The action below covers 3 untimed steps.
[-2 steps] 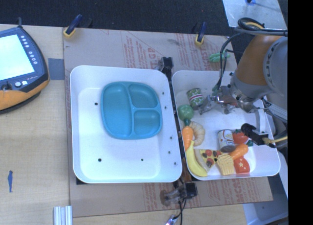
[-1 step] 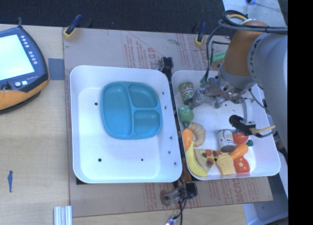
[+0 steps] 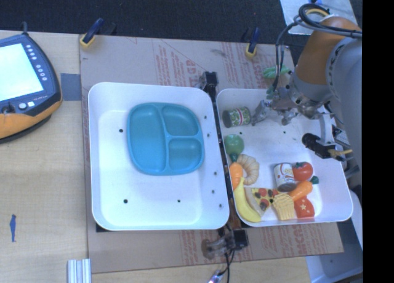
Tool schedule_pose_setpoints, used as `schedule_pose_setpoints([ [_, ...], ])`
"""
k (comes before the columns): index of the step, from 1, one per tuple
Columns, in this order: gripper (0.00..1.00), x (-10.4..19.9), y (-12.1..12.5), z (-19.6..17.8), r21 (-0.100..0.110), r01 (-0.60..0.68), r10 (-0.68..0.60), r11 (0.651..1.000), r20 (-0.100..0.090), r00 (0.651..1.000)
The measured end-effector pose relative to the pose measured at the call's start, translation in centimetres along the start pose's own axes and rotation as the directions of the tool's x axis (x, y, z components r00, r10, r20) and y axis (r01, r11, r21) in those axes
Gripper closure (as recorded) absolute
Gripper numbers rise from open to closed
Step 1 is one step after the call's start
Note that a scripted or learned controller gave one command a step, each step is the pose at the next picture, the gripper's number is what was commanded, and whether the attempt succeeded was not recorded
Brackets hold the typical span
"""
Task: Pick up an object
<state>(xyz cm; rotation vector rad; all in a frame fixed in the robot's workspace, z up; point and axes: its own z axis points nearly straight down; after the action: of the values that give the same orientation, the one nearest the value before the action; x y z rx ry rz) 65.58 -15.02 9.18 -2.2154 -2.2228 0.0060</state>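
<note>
The pincer (image 3: 274, 111) hangs low over the far end of the right bin (image 3: 335, 217), its dark metal parts bunched together under the grey wrist, so whether it is spread or closed, and whether anything sits in it, cannot be told from this angle. Just to its left a small green-labelled can (image 3: 237, 117) lies on its side on the bin floor, the nearest candidate for a grasp, though I cannot tell whether the two touch. Nearer the camera lie a green round fruit (image 3: 233, 144), a croissant-like piece (image 3: 249, 166), a banana (image 3: 244, 207), a second small can (image 3: 284, 176) and a red tomato (image 3: 303, 170), crowded along the front and left of that bin. In the left bin (image 3: 104, 208) rests a blue divided plate (image 3: 165, 138). Nothing appears lifted, so I judge the pick not yet done: a grip and a raise remain. The arm's upper part is cut off at the right, and the heaped toys at the front are hard to separate
</note>
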Motion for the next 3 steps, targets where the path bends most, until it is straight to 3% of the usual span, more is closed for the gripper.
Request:
schedule_pose_setpoints([
  [1, 0.00, -4.7, -9.4, 0.1, 0.000, 0.000, 0.000, 1.000, 0.001, 1.000],
  [2, 0.00, -6.2, -17.1, 0.1, -0.001, 0.001, -0.001, 1.000, -0.001, 1.000],
  [3, 1.00, -6.2, -17.1, -0.9, 0.000, 0.007, -0.007, 1.000, 0.001, 1.000],
])
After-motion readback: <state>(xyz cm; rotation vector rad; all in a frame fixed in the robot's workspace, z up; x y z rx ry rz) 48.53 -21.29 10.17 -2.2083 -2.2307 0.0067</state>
